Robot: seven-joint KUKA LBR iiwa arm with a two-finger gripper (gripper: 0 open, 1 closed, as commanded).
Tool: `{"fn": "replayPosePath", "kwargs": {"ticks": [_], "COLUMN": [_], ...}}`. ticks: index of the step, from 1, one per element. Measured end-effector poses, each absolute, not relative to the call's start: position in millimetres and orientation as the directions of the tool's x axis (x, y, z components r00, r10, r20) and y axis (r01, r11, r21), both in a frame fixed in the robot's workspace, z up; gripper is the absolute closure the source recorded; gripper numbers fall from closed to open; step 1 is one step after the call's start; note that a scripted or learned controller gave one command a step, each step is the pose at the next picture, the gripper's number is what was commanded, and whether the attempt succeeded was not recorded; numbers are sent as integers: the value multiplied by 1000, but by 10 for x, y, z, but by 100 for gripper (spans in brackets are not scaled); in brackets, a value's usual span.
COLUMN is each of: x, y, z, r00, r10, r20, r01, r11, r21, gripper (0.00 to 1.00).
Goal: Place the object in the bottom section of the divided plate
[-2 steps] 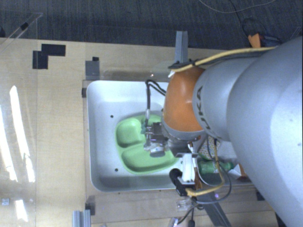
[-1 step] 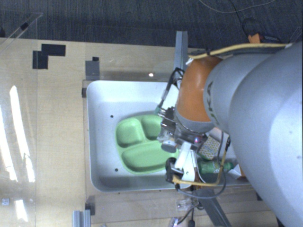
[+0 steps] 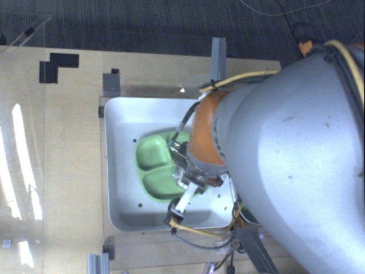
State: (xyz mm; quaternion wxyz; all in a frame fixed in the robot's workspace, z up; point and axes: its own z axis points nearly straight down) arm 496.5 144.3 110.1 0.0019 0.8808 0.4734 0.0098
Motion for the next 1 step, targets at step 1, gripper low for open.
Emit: {"fn": "replayPosePath", "kwargs": {"ticks": [1], "x": [5186], "y": [1313], "z": [1265], "r00": [538], "r10": [843], "r20": [2], "r01": [843], "r11": [-538], "r21": [0], "gripper": [100]}}
